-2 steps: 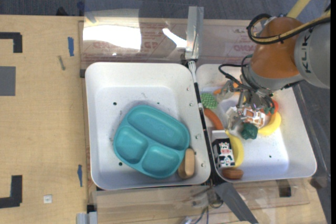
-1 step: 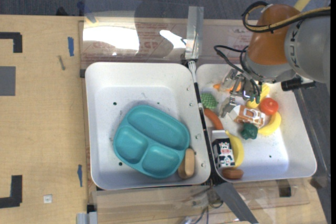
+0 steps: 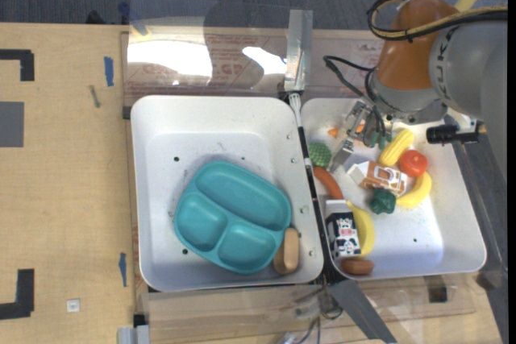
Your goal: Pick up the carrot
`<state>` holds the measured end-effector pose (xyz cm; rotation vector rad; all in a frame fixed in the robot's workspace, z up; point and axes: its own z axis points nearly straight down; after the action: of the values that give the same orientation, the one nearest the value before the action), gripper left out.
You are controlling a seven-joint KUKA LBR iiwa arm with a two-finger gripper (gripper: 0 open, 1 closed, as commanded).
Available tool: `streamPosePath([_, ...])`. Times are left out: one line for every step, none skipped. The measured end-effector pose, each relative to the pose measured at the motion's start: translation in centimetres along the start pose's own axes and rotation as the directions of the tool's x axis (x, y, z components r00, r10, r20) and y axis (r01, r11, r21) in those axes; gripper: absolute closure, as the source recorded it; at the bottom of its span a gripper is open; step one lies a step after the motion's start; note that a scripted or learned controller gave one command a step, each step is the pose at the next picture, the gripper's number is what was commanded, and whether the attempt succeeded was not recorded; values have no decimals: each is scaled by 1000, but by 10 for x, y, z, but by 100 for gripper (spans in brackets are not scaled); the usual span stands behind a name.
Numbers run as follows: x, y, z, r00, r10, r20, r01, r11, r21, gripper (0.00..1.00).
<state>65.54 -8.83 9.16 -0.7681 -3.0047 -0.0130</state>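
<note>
A grey arm with an orange band reaches from the right over the right bin (image 3: 459, 250), its gripper (image 3: 360, 129) poised above the bin's upper left corner; whether the gripper is apart or together cannot be told amid the cables and glare. The carrot (image 3: 327, 181) lies just below it, along the bin's left wall beside a green vegetable (image 3: 320, 154), partly overlapped by a white piece. Bananas (image 3: 418, 191), a tomato (image 3: 413, 163) and small cartons crowd nearby. In the left bin (image 3: 153, 125), a teal divided plate (image 3: 232, 215) rests beside a bread roll (image 3: 287, 250).
</note>
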Motion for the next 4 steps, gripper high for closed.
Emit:
streamPosePath([-5, -3, 0, 939, 343, 21, -343, 939, -14, 0])
streamPosePath([-10, -2, -13, 939, 341, 45, -340, 940, -27, 100])
streamPosePath([52, 24, -100, 965, 258, 50, -257, 966, -24, 100])
streamPosePath([123, -7, -91, 945, 325, 38, -324, 946, -16, 100])
